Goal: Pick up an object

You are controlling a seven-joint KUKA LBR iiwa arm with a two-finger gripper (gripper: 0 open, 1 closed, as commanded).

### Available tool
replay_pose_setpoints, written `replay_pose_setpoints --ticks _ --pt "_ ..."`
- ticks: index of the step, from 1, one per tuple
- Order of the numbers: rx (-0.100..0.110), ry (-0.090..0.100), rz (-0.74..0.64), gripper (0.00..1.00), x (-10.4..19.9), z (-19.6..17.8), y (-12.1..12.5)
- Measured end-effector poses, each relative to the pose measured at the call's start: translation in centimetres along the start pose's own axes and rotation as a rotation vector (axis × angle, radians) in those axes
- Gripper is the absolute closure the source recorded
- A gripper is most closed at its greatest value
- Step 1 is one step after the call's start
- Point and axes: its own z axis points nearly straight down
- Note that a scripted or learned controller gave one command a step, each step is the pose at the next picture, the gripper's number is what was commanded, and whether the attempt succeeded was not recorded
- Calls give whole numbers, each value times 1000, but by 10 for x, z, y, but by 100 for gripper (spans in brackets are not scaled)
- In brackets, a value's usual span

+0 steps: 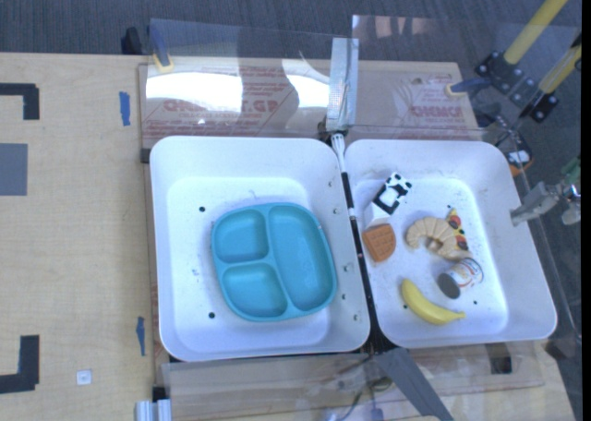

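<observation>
Nothing is being lifted yet: the banana (430, 305) is lying at six o'clock in the right bin (531, 292); the pincer's state I cannot tell.

Looks like a robotics lab test cell to us, not a home or shop. We see a plywood bench (65, 225) with black fiducial-style marks and blue tape at frame left, two white bins (175, 170) butted together at centre, clear acrylic guards (240, 68) along the top, grey carpet beyond, and yellow rods on black clamps (517, 78) upper right.
</observation>
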Motion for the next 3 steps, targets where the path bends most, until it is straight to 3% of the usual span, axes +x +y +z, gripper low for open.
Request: replay_pose_setpoints --ticks 1,2,3 --pt "6 3 280 0 -6 96 -26" --pt "-6 -1 209 0 57 188 -24" --pt "-7 2 514 0 86 188 57"
